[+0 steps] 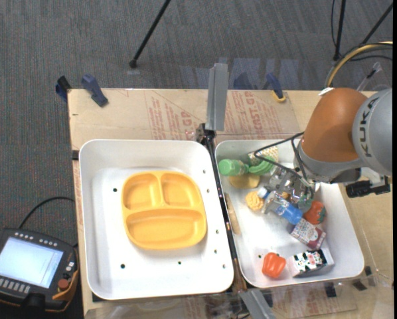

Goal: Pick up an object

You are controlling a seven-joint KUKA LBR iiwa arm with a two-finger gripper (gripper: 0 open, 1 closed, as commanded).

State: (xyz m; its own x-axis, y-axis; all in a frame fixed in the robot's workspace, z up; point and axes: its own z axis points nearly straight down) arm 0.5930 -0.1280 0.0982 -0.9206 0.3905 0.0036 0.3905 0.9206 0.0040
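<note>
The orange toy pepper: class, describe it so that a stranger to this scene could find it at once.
Look at the right-hand white bin, the one crowded with small toys. Go to its near edge, where the orange toy pepper lies just left of a small black-and-white carton. It alone there is plain orange and rounded, lying apart from the pile under the arm.

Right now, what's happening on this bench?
The grey arm with the orange band reaches into the right white bin, its end effector down among a pile of small toys near the bin's middle. An orange toy pepper and a small black-and-white carton lie apart near the front. The left white bin holds a yellow divided plastic plate. No grasp is evident yet.
</note>
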